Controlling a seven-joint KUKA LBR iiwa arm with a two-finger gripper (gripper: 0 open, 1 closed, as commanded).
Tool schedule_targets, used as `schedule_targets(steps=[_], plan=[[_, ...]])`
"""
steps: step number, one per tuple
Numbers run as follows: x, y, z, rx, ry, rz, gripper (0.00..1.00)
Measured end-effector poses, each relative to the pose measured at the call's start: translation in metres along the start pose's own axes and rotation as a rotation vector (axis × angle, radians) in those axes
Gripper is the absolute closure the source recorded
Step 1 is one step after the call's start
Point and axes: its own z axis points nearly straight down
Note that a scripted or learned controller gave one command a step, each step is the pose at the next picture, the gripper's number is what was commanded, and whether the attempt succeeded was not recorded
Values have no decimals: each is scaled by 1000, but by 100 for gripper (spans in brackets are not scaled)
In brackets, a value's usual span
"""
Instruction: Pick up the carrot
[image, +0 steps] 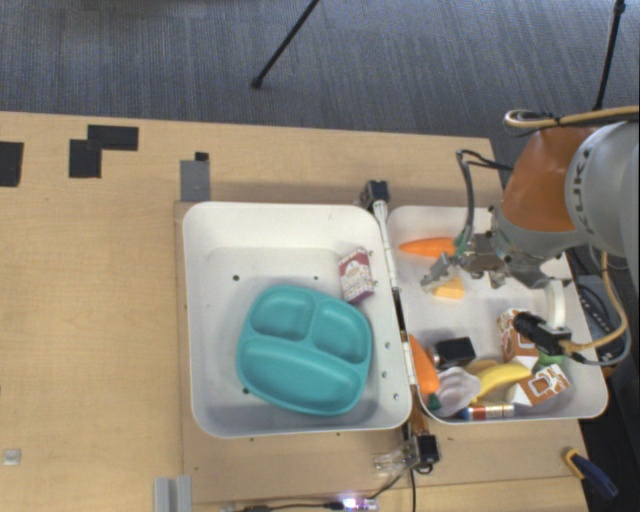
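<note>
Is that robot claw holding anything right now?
Nothing that I can see. The gripper hovers over the right bin, just below the carrot and above a yellow wedge, with no object between its fingers.

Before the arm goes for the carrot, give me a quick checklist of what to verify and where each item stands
1. Carrot in view, top of the right bin: ok.
2. Carrot's top uncovered: ok.
3. Gripper close to the carrot: ok, just below it.
4. Carrot between the fingers: not ok, not yet.
5. Yellow wedge crowding the gripper: cannot tell if touching.
6. Second orange piece at the bin's left wall could be mistaken: not ok.
</note>
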Motion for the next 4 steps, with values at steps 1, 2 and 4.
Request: schedule_targets(steps=[1, 2, 4], plan=[[-12, 15, 34, -5, -2, -7, 0], [-20, 18, 34, -5, 0, 335, 0], [6, 33, 34, -3, 1, 639, 0]])
